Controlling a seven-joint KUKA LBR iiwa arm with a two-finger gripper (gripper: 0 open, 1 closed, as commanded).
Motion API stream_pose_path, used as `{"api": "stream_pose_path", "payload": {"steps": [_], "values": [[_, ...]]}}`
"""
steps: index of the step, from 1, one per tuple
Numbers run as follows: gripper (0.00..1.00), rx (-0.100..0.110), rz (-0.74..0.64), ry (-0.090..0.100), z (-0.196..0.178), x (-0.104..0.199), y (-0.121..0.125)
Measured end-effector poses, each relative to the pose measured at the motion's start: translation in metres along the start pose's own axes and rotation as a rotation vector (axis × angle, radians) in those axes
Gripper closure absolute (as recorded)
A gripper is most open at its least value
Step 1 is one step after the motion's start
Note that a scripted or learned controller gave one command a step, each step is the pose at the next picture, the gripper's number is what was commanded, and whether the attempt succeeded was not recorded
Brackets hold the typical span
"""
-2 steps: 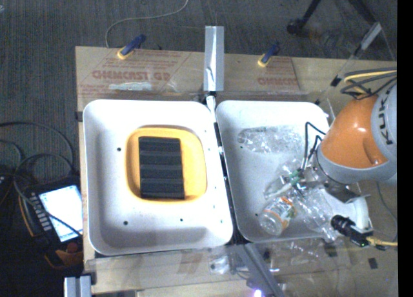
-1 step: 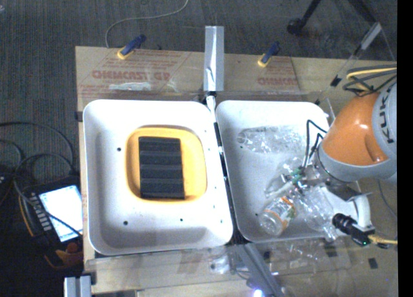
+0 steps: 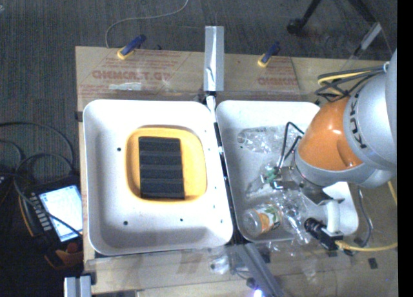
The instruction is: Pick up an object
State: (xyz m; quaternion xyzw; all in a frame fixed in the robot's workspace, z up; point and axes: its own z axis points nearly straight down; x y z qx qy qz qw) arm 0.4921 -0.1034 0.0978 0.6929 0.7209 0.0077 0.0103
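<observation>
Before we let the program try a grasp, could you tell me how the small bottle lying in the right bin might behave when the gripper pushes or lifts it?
The bottle lies on its side, so a push would probably roll it. It looks clear and small, likely light and rather slippery. Crinkled plastic wrap nearby may snag or shift with it.

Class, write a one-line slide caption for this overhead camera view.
KUKA arm reaches over the right bin of clear plastic items; left bin holds a yellow-and-black tray.
</observation>
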Motion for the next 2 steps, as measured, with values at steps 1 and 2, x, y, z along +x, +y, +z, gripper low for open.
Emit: {"api": "stream_pose_path", "payload": {"steps": [1, 2], "values": [[1.0, 0.025, -0.221, 0.005, -0.159, 0.03, 0.031], [1.0, 0.028, 0.057, 0.0, -0.159, 0.004, 0.051]]}}
